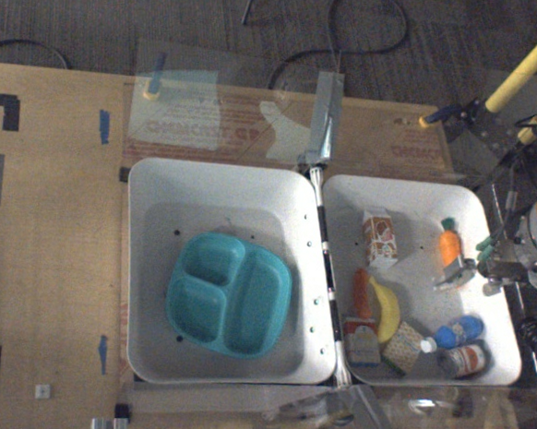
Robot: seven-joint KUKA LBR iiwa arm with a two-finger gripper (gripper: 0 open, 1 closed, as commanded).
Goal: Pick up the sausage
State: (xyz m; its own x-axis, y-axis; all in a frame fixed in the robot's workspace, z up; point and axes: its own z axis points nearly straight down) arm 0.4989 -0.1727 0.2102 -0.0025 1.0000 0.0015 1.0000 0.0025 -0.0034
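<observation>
Sausage (361,298) lies in the right bin (493,365), by its left wall, long axis running roughly top-to-bottom in the frame, touching the banana (387,308) on its right. Gripper (472,274) sits at the bin's right side, near the carrot (448,244); fingers look spread with nothing between them, though the view is blurry there. Sausage is well apart, leftward and slightly lower from the gripper, so the next move is probably a leftward traverse across the bin.

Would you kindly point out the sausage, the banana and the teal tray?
sausage (361,295): camera view, middle of its red length.
banana (387,308): camera view, middle of its curve.
teal tray (229,294): camera view, central divider.
</observation>
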